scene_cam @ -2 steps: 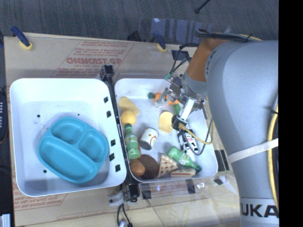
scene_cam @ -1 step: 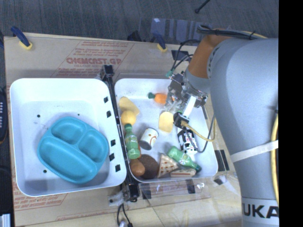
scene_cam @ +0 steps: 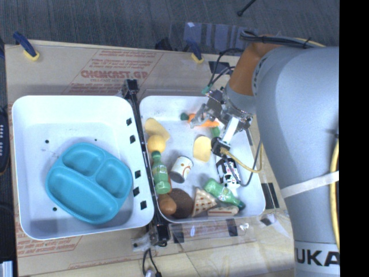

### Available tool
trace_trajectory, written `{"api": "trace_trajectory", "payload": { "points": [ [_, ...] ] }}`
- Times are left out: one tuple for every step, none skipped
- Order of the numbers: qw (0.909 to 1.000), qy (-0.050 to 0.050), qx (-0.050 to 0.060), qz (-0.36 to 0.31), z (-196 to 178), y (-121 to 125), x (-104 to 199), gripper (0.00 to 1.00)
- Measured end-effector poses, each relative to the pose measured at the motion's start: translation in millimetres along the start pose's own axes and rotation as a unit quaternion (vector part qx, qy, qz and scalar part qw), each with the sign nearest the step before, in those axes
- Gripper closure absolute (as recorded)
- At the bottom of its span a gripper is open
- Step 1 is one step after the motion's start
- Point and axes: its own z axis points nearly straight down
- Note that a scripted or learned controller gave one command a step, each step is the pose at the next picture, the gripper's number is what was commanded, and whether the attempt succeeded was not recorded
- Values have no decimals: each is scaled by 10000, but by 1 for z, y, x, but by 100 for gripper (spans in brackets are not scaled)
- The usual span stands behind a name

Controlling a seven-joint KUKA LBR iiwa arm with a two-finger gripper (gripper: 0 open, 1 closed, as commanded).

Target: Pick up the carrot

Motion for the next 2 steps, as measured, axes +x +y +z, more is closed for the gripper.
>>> {"api": "trace_trajectory", "payload": {
  "points": [
    [9986, -13, 41, -531, 21, 22, -3, 0],
    [9983, 0, 12, -579, 9, 23, 0, 100]
  ]
}}
